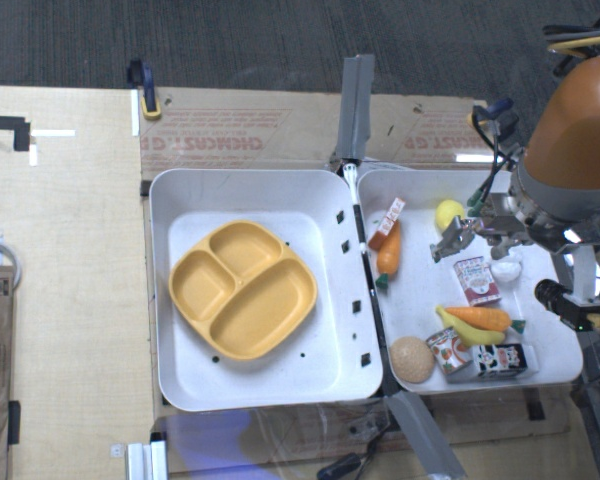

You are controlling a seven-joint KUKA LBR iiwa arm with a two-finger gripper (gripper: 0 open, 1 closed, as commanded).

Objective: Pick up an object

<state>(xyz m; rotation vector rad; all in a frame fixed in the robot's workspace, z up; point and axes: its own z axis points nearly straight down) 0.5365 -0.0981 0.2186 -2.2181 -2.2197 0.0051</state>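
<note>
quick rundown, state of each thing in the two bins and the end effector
Yellow three-compartment plastic plate: flat in left bin, nothing on it.
Orange toy carrot: lying by right bin's left wall.
Yellow lemon: loose near bin's far side.
Small red-and-white carton: lying flat.
Round tan bread roll: at near edge.
End effector: above right bin, holding nothing visible.

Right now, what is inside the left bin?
The left bin holds a yellow divided plate with three compartments, nothing in them. Whatever lies under the plate is covered.
</note>
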